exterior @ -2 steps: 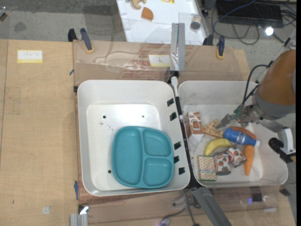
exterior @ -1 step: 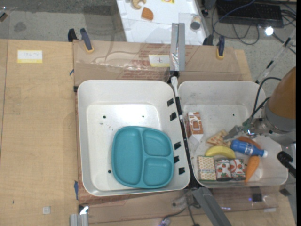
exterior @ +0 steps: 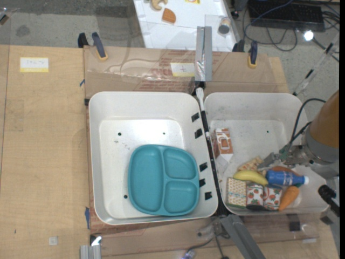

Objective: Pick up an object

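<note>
The right bin holds a pile at its near right side: a yellow banana, a blue bottle with a white cap, an orange carrot, a tan patterned box and a red-and-white box. A brown-and-white packet lies alone near the bin's left wall. My gripper reaches in from the right and hovers low just above the bottle and behind the banana. Nothing visible is held in it.
The left bin contains a teal divided plate. A metal post stands behind the divider between the bins. Black cables loop over the right bin's far right corner beside the arm.
</note>
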Tool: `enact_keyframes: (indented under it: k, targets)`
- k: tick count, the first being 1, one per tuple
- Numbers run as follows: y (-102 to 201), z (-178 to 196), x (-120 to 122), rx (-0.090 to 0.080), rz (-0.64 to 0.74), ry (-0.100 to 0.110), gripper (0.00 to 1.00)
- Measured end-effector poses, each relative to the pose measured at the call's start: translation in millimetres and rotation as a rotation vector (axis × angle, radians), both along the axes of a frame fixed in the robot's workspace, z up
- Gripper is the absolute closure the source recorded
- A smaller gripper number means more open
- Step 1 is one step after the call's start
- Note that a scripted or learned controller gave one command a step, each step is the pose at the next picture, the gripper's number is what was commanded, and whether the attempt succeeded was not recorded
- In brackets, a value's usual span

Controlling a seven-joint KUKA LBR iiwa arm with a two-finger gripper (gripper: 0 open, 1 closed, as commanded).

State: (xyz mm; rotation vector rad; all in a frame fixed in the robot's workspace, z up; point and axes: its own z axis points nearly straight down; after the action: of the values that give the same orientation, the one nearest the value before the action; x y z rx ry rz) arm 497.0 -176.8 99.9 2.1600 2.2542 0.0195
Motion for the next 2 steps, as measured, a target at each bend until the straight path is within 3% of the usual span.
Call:
enact_keyframes:
  k: [1,2]
  targets:
    - [21.4,-0.6,-24.3,-0.002,0.024,0.000,0.00]
    - [17.1,-1.6,-20.7,0.004,0.055,0.007,0.00]
